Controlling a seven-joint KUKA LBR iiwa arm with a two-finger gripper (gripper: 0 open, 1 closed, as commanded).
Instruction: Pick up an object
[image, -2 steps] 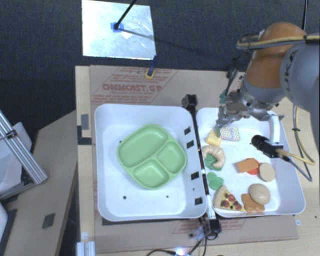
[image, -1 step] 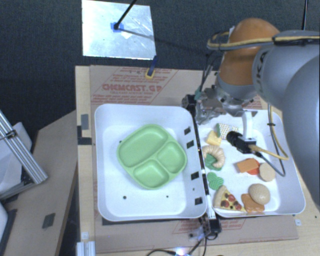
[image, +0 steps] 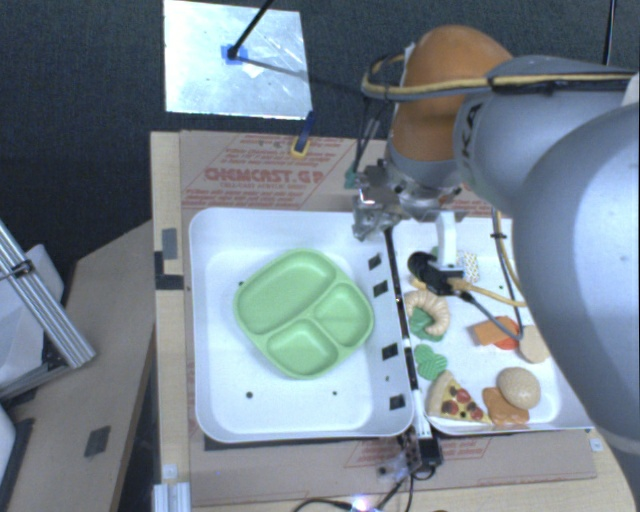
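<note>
From my seat I see the gripper (image: 375, 220) hanging over the far end of the wall between the two bins, at the far right corner of the left bin (image: 215, 300). I cannot tell whether the jaws are spread or pressed together, and I see nothing between them.

The left bin holds a green plate (image: 300, 312) lying flat. Its big compartment is toward the far left and its two smaller ones are toward the near right.

The toy food is in the right bin (image: 475, 368), well short of the gripper. A pizza slice (image: 455, 398) lies flat near the front rim, its long axis running near to far, tip toward the far side and crust toward the rim. An orange carrot piece (image: 497, 333) lies with its long axis roughly left to right across the view, and its right end goes under the arm. A pale curled piece (image: 428, 305) sits just beside the dividing wall, with a green leaf (image: 432, 360) nearer the front. A round bun (image: 518, 385) sits right of the pizza slice.

Both bins rest on printed cardboard (image: 260, 175) on the desk (image: 110, 300).
</note>
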